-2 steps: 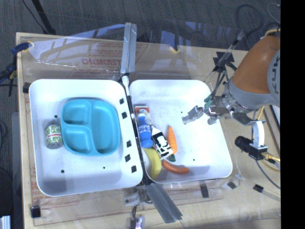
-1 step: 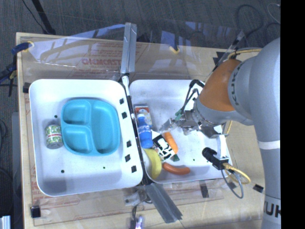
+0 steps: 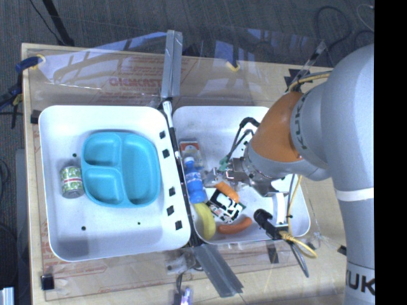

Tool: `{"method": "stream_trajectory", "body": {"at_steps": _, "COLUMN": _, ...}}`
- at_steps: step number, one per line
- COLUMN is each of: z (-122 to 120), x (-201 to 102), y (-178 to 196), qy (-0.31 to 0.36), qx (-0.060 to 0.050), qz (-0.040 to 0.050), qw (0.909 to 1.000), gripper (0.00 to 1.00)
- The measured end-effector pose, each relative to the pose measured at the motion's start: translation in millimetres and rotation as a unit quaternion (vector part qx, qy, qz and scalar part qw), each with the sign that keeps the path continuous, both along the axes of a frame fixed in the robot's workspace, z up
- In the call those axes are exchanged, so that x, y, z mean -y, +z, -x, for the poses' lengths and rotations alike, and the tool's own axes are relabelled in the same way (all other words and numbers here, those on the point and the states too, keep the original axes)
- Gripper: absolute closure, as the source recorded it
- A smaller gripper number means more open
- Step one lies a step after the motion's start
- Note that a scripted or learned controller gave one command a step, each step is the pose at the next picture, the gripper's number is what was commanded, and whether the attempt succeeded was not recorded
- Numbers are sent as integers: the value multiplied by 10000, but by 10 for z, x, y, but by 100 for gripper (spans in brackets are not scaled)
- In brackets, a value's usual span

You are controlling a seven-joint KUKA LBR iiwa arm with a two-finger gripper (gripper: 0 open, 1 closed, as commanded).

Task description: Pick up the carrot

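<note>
Bright, even overhead light washes the two shallow white plastic bins (image 3: 108, 243) almost to pure white, with soft shadow along their inner walls. Pale bluish glare streaks the clear plastic sheet (image 3: 210, 53) at the back of the wooden counter (image 3: 32, 189). The dark floor (image 3: 191, 5) stays dim. Fine detail is soft and slightly grainy throughout.

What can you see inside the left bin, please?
The left bin holds a blue divided tray and a small can beside it. Whatever lies under the tray is covered.
</note>
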State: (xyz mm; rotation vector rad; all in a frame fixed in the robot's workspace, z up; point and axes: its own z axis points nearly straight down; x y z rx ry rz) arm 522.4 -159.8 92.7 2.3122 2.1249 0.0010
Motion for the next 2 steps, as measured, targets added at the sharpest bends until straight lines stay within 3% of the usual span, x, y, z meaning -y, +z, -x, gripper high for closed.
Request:
{"method": "stream_trajectory", "body": {"at_steps": 1, "z": -9, "x": -4, "y": 97, "qy": 27, "qx": -1, "qz": 1, "qw": 10000, "gripper": 100}}
{"method": "stream_trajectory", "body": {"at_steps": 2, "z": 45, "x": -142, "y": 988, "qy": -575, "qx": -17, "qz": -6, "qw": 9983, "gripper": 100}}
